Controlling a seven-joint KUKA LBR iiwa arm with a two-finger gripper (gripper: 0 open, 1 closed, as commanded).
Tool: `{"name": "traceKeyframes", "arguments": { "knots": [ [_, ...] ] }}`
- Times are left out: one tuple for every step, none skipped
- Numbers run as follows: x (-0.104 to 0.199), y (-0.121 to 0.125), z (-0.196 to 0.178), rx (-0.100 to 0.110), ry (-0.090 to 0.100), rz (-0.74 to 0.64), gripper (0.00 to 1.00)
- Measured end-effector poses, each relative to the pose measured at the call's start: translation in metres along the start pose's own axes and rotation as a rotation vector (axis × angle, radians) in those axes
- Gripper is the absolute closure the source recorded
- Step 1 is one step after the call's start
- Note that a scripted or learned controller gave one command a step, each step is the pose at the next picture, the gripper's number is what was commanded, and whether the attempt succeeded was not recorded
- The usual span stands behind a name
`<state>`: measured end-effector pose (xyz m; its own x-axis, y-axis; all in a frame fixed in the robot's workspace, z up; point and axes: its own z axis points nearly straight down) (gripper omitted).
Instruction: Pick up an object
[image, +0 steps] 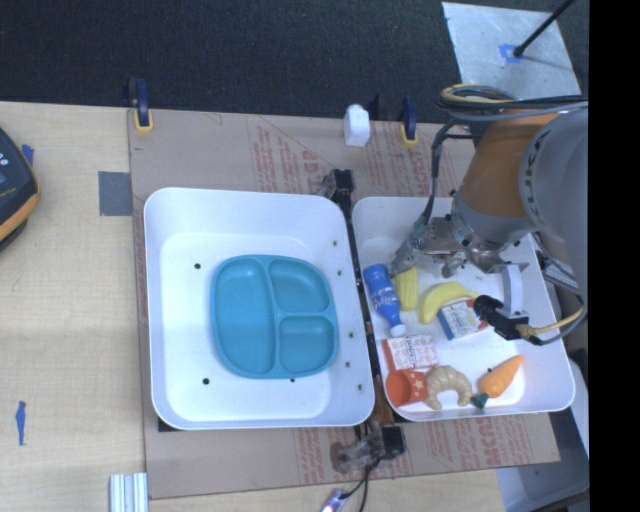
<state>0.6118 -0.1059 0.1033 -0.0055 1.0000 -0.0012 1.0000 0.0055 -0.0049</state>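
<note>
Two bins (160, 300): blue tray (273, 316) left, toys right.

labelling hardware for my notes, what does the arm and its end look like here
The arm is bulky, rounded and grey, with a broad orange band above the wrist. Below it sits a small metallic gripper. Dark cables loop over the top, and a yellowish cable runs to a black connector.

Both bins: white plastic, smooth, semi-gloss; left bin (170, 300), right bin (550, 385). Divided tray (275, 315) in left bin: light-blue plastic, smooth, slight sheen. Bench top (70, 330): pale wood-look, matt. Sheet under bins (240, 150): brown cardboard w/ red print, matt. Blue bottle (382, 297), banana (445, 298), carrot (500, 377): plastic-looking, glossy. Arm (510, 170): orange band smooth, grey shell satin.
</note>
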Motion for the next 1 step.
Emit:
{"name": "traceKeyframes", "arguments": {
  "knots": [
    [-0.0008, 0.0002, -0.0106, 0.002, -0.001, -0.003, 1.00]
  ]
}}
